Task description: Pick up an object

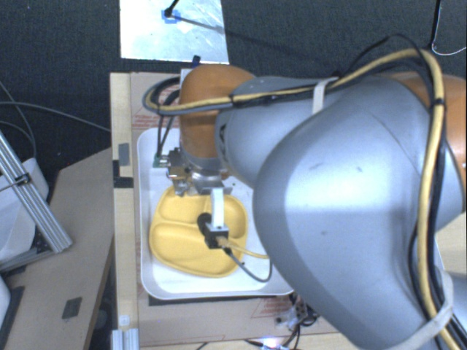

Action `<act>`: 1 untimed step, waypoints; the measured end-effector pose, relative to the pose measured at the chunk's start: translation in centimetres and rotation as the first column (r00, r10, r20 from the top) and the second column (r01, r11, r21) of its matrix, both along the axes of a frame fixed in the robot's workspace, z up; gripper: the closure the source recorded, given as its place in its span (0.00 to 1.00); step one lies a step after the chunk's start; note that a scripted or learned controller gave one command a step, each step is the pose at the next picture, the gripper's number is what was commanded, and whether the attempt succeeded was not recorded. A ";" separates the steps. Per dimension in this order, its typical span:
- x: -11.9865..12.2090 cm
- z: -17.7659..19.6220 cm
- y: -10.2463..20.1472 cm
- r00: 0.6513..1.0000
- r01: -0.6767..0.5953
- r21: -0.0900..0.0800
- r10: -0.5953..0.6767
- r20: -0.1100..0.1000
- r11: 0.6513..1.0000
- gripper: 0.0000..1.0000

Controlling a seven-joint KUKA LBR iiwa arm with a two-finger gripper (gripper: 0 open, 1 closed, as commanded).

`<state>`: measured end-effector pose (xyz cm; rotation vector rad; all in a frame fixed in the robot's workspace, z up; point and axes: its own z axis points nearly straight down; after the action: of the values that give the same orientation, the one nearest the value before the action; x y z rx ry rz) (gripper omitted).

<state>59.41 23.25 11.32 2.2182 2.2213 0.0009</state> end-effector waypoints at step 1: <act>-11.2 3.4 -1.7 1.000 0.000 0.001 0.000 -0.010 1.000 1.00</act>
<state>48.23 21.58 14.71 2.2237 2.2270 -0.0084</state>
